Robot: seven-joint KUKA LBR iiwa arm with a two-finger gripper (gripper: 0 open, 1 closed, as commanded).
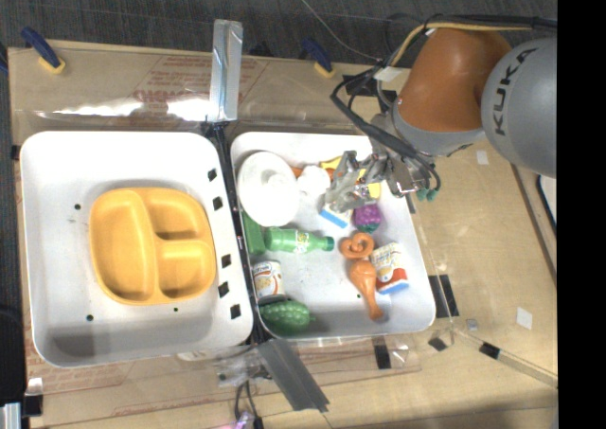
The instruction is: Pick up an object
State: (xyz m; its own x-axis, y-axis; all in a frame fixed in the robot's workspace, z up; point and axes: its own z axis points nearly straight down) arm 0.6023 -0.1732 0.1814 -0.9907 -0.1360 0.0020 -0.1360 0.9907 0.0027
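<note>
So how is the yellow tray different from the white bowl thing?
The yellow tray lies in the left bin, on its own; the white bowl lies in the right bin, crowded by toys such as the green bottle. The yellow tray looks bigger and has rounded corners with compartments; the white bowl is round. The gripper is close to the white bowl, far from the yellow tray. Both rest flat in a bin.

Yellow item [333,166] half-hidden behind gripper [346,186].
</note>
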